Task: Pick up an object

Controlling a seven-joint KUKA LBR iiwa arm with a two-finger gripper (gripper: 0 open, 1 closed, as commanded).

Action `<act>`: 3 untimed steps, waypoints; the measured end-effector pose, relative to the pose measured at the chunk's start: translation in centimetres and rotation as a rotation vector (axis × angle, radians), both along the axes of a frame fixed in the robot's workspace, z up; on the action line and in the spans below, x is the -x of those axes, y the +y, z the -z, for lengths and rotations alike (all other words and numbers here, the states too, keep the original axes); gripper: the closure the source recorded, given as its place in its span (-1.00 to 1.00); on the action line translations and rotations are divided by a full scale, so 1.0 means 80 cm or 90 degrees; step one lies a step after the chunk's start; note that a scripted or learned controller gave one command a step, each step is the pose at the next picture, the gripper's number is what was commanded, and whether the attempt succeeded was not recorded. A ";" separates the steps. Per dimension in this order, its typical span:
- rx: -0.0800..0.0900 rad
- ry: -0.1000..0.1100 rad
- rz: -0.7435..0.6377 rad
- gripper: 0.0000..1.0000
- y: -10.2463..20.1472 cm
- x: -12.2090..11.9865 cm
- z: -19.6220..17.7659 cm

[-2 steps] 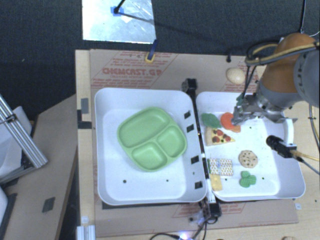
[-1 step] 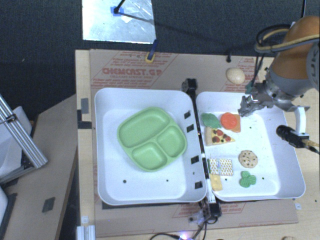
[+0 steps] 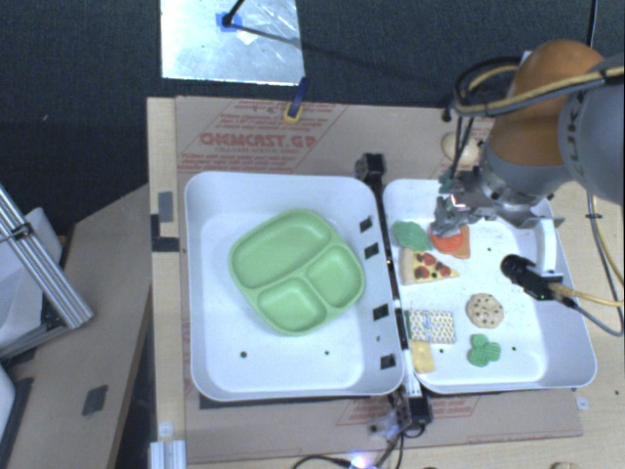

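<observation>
White plastic, both bins – shallow, side by side on the bench. Arm [image 3: 547, 115] reaches in from the right and its gripper [image 3: 451, 225] is low over the right bin [image 3: 562, 355], nose down on an orange-red piece [image 3: 454, 242], presumably lined up for a pick from above.

Largest to smallest, ref. the gripper:
- Left bin [image 3: 210, 360]: well to the left of gripper. Holds one green divided tray [image 3: 296, 272], three compartments, nothing visible in them. Sits near centre, tilted.
- Right bin: directly under gripper. Holds small food-like items, loosely scattered, none stacked.
- Pizza slice [image 3: 427, 267]: just below-left of gripper, near the orange-red piece.
- Patterned square [image 3: 431, 326]: further below, next to divider.
- Cookie [image 3: 484, 310]: below-right, apart.
- Green leaf piece [image 3: 410, 234]: just beside gripper, on the left.
- Green broccoli-like piece [image 3: 482, 351]: far below, near the bin's front.
- Yellow bit [image 3: 422, 357]: far below-left, at divider.

Gripper state – cannot tell; wrist body blocks the tips. Orange-red piece appears the likely target, lying on the bin floor; contact not confirmed. Not judged lifted.
</observation>
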State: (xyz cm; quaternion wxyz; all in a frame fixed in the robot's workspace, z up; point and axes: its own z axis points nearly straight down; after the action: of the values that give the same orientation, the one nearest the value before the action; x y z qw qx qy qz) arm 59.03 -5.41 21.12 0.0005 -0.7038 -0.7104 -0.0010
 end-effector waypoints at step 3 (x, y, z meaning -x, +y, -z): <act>0.000 0.000 0.001 1.00 0.150 0.025 -0.029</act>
State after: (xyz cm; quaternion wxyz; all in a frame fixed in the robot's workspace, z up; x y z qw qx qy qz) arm 57.05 6.56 23.44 0.0001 -0.7044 -0.7098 -0.0009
